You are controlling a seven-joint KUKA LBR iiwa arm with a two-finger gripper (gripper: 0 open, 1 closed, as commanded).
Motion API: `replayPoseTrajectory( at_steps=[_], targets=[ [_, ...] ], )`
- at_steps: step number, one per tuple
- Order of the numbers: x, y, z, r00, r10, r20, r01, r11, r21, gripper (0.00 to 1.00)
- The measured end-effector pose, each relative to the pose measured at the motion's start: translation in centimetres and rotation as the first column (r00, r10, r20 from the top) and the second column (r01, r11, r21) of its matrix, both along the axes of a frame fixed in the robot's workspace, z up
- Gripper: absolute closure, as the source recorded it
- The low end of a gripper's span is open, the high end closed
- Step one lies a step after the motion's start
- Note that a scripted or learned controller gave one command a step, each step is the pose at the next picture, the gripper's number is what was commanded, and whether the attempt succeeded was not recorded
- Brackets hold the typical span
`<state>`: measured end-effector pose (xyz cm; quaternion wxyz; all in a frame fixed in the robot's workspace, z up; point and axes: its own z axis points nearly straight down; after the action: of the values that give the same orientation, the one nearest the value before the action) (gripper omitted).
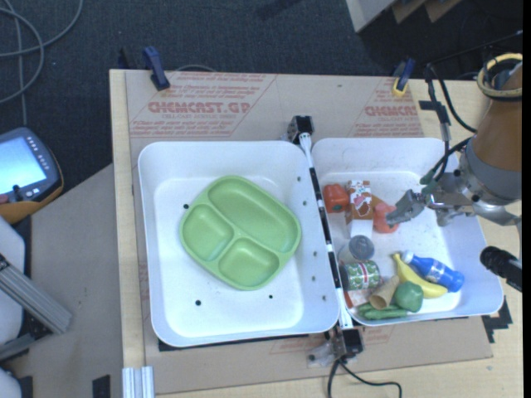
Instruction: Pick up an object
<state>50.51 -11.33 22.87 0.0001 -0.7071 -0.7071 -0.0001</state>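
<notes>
1. Camera view: the pincer [404, 208] hangs low in the right bin [452, 161], just beside a small red object [383, 217]; whether its fingers grip anything, I cannot tell.
2. A green divided plate [241, 232] lies in the left bin [162, 222].

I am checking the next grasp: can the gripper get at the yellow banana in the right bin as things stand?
Probably yes, with care. The gripper hangs over the right bin, up from the banana. Nothing covers the banana, but the blue bottle lies against it and a green item crowds it.
</notes>
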Motion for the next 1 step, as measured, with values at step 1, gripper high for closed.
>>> replayPoseTrajectory(
  at_steps=[1],
  targets=[
    [-1.57,-2.43,-11.79,1.0,0.001,0.005,-0.001,1.0,-0.002,0.0]
  ],
)
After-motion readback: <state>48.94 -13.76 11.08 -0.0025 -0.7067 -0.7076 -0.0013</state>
